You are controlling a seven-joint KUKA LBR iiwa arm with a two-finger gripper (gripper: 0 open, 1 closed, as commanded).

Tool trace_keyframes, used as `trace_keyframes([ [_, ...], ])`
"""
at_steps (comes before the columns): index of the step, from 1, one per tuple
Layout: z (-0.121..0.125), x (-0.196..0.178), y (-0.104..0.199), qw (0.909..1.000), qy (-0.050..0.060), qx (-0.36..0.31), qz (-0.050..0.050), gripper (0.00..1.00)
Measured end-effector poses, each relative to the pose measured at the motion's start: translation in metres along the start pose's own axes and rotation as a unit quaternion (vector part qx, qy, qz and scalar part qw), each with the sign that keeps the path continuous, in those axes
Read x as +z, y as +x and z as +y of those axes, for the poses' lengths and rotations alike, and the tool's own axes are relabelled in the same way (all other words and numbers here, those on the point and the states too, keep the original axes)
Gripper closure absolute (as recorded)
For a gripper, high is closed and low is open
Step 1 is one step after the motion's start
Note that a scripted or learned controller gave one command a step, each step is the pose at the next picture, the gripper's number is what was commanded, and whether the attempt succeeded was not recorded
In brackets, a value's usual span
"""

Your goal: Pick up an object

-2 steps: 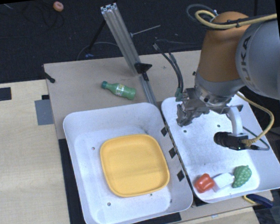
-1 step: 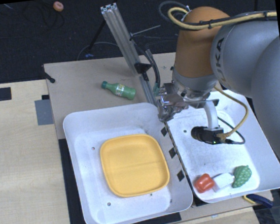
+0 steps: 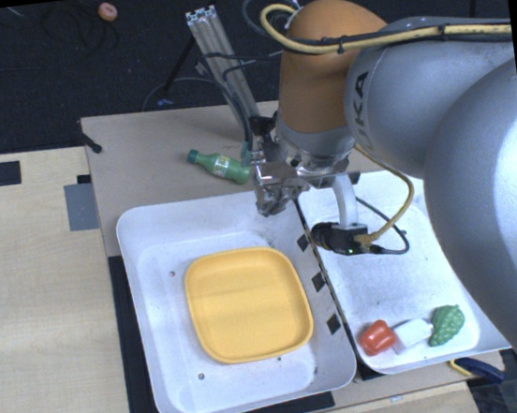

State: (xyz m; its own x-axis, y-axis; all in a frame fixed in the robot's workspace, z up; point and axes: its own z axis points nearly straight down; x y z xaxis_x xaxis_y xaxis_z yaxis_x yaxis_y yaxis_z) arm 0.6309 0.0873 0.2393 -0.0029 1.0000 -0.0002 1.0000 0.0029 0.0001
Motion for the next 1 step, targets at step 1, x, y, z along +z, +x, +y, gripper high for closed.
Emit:
trace_keyframes([
  [1,-0.0005,0.0001,-0.0007,1.0,0.001,0.0,0.0,0.0],
])
